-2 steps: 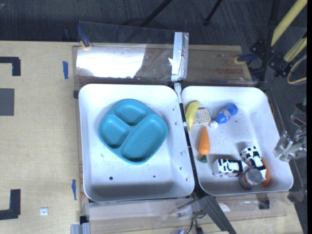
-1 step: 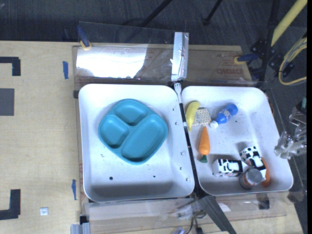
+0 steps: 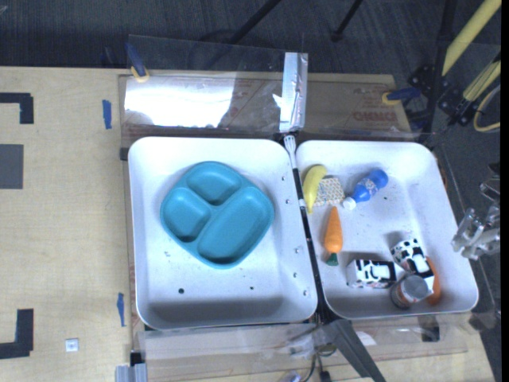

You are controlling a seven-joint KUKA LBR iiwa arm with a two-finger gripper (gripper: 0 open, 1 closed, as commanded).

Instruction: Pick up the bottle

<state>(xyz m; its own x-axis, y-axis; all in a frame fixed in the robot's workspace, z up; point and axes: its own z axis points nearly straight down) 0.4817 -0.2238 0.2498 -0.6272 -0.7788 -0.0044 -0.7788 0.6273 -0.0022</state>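
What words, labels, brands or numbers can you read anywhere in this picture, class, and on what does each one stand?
None can be read for certain.
Red lettering on the cardboard behind the right bin: too blurred to read.
Blue bottle: no legible label.
Black-and-white cow-patterned items: patches, not letters.

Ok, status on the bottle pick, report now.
Gripper at right bin's right edge, off the bottle. Blue bottle lying in right bin's far part, untouched. Banana and carrot beside it, not covering it.
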